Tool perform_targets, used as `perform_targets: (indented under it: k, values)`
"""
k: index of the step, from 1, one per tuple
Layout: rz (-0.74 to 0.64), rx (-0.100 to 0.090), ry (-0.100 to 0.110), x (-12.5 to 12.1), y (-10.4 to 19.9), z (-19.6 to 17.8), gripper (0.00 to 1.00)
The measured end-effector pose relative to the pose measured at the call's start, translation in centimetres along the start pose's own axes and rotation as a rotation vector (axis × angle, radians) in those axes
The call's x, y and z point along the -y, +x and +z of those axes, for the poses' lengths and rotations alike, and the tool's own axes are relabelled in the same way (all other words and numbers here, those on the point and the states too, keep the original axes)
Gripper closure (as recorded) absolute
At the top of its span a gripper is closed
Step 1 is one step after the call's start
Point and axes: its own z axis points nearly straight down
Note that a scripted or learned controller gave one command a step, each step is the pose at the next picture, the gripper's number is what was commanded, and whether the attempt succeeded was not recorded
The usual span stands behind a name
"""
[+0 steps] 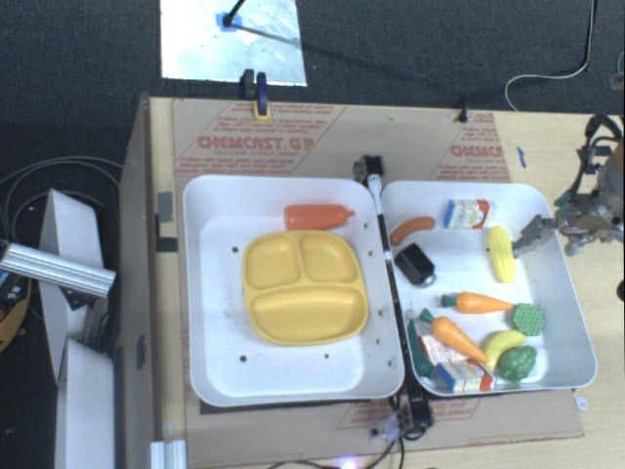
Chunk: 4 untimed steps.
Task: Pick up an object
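Grey tool (549,231) at right bin (571,291) rim — fingers' state unclear — near yellow corn (501,253), not touching.

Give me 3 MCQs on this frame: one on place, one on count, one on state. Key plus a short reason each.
1. Where does the yellow divided plate lie?
A. left bin
B. right bin
C. on the cardboard

2. How many carrots are in the right bin?
A. none
B. two
C. four

3. How does the pincer stand to the corn cob?
A. clamped on it
B. beside it, apart, at the bin's right rim
C. pressing it into the plate

Key:
1 A, the plate sits in the middle of the left bin.
2 B, one carrot lies above another carrot.
3 B, white bin floor shows between pincer and cob.
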Motion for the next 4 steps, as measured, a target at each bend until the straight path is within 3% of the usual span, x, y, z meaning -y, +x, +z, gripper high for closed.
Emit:
perform_targets:
  k: [1,2,3,4]
  values:
    - [-0.001,-0.002,0.004,4.5,8.1,10.5,0.0]
    - [0.002,-0.001,0.001,5.6,8.6,15.6,0.0]
    - [0.0,-0.001,-0.001,-1.4,9.9,15.5,0.0]
    - [-0.001,-0.001,-0.001,-6.5,10.6,15.5,0.0]
